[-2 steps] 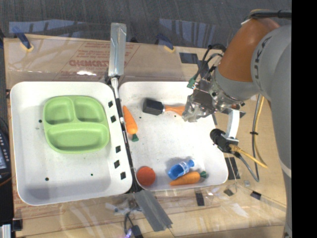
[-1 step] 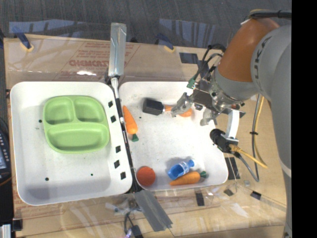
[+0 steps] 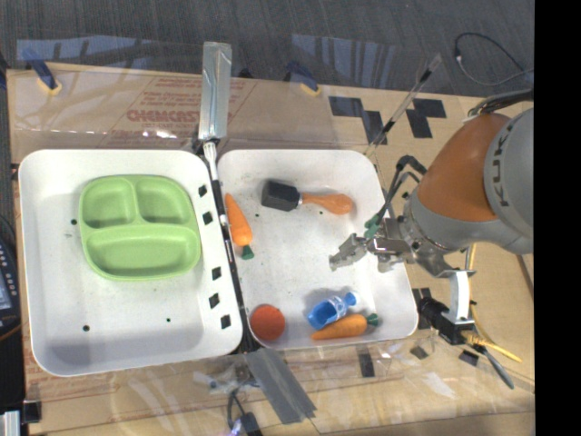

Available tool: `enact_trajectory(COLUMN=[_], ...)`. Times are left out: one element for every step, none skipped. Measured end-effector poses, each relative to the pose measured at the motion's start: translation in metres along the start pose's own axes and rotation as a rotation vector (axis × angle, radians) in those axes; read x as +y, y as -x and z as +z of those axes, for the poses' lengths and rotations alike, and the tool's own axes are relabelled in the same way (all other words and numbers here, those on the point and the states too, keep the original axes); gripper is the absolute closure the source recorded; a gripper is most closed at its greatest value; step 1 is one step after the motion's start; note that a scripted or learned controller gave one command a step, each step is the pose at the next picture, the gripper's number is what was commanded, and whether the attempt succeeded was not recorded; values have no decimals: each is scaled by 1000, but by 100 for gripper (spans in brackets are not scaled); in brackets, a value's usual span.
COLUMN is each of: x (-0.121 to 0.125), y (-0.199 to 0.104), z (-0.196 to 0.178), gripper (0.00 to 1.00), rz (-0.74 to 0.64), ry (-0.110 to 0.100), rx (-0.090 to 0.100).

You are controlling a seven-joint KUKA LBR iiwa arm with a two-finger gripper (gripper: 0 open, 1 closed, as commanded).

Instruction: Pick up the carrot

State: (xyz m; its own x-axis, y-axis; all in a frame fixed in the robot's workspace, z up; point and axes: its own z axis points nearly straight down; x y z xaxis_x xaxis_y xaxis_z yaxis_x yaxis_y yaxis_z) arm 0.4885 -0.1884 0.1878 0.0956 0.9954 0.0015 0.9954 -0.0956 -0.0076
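Observation:
Two carrots lie in the right bin (image 3: 300, 166). One carrot (image 3: 239, 222) rests along the bin's left wall, its green end toward the front. The other carrot (image 3: 340, 327) lies by the front wall, touching a small blue bottle (image 3: 330, 309). My gripper (image 3: 360, 256) hangs over the right part of this bin, to the right of the first carrot and behind the second one. It is open, with nothing between its fingers.
A brush (image 3: 300, 198) with a black head and an orange handle lies at the back of the right bin. A red ball (image 3: 267, 321) sits in the front left corner. The left bin (image 3: 54, 334) holds a green divided plate (image 3: 139, 225).

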Motion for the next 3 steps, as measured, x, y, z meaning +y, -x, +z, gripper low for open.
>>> enact_trajectory(x=[3, -12, -2], y=[-37, 0, -83], z=[42, -8, 75], gripper=[0, 0, 0], rz=[275, 233, 103], ry=[-3, 3, -2], rx=[1, 0, 0])
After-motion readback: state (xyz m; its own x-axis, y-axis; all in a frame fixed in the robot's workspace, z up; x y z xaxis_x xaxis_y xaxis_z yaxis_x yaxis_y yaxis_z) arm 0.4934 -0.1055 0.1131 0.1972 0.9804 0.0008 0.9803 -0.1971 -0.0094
